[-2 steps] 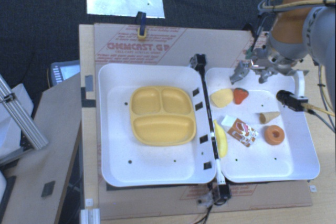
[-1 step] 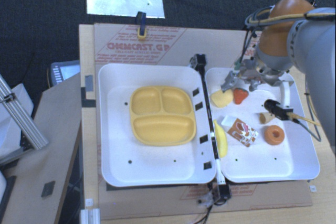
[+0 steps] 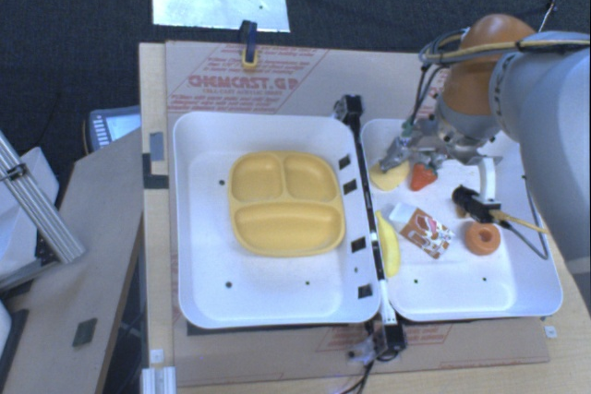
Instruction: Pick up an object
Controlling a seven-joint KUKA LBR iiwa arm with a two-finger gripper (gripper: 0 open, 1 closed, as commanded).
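Tool [image 3: 404, 154] low over right bin's [image 3: 531, 295] far-left corner.

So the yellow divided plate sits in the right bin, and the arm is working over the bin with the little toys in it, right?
Not quite. In the camera view, the yellow divided plate sits in the left bin, not the right one. The rest holds: the gripper is over the right bin, which has the small toys, among them an orange ring and a strawberry.
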